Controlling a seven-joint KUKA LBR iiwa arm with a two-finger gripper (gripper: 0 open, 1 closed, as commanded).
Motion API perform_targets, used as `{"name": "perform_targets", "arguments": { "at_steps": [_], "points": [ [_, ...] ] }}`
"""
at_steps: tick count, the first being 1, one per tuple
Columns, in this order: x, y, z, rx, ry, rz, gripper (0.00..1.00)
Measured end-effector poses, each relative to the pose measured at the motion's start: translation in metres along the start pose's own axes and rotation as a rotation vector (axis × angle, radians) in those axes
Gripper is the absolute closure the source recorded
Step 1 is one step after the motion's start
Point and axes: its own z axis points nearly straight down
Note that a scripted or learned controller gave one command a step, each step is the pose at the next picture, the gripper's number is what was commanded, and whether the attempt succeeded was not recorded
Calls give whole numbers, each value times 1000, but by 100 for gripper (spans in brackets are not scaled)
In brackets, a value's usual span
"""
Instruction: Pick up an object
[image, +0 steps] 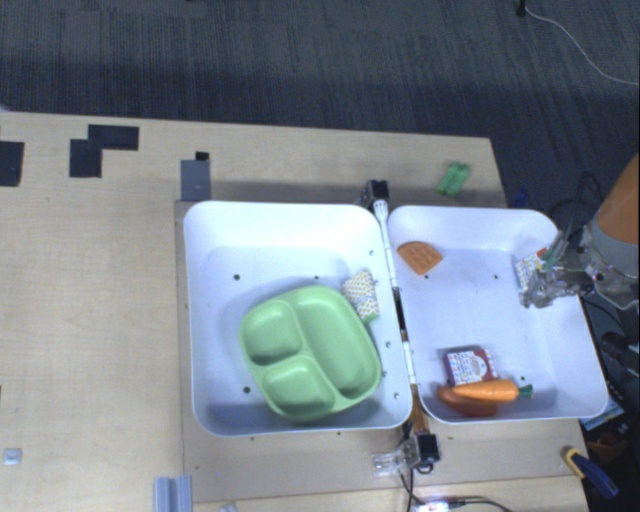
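Over at the right bin's far right edge, the arm comes in low from the side, orange band up, wrist angled down and leftward, gripper hanging just above the bin's rim area. Whether it's spread or closed, can't tell from up here. Nearby choices: a carrot touching a small red packet near the front wall, an orange wedge at the back. Next door, a green divided plate sits in the left bin.
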Motion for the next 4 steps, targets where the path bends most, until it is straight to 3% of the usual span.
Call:
{"name": "perform_targets", "arguments": {
  "at_steps": [1,2,3,4],
  "points": [
    [0,0,0,1,1,0,0],
    [85,14,64,4,4,-4,0],
    [111,46,77,-2,2,-5,0],
    [113,95,62,0,2,-5,0]
  ]
}}
